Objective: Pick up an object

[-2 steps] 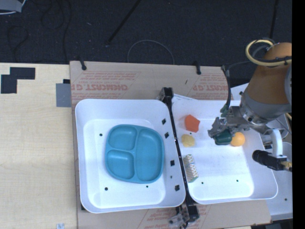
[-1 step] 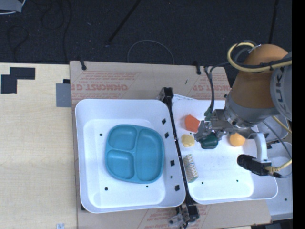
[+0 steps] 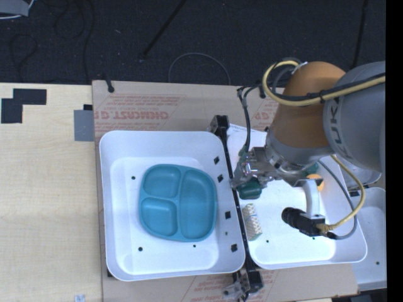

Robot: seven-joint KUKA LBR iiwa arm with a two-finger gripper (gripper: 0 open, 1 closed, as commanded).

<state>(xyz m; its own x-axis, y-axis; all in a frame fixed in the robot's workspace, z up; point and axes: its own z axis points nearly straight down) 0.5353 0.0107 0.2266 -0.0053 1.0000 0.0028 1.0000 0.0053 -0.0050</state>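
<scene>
**benchwatcher:** The arm (image 3: 315,106) is what sticks up closest to the lens. It's grey with that orange band, and it's bent over so the tool (image 3: 250,176) sits low at the edge of the right bin (image 3: 327,250), hard by the wall next to the left bin (image 3: 119,250). Clenched or released? Honestly can't tell from this angle.

**gripnerd:** Same here. I'd call the pick not done, since nothing is visibly lifted. The biggest loose thing is the blue divided plate (image 3: 178,202), beyond the tool on the side away from the arm, in the left bin. Next is a pale ribbed piece (image 3: 252,222) on the right bin's floor, just beside the tool. Smallest is the teal object (image 3: 248,189), right at the tool's tip, touching it or close to it.

**benchwatcher:** My guess is the teal one's the target. It's small, dark green-blue and lumpy, and the tool partly hides it. What's left is getting a proper hold and raising it.
</scene>
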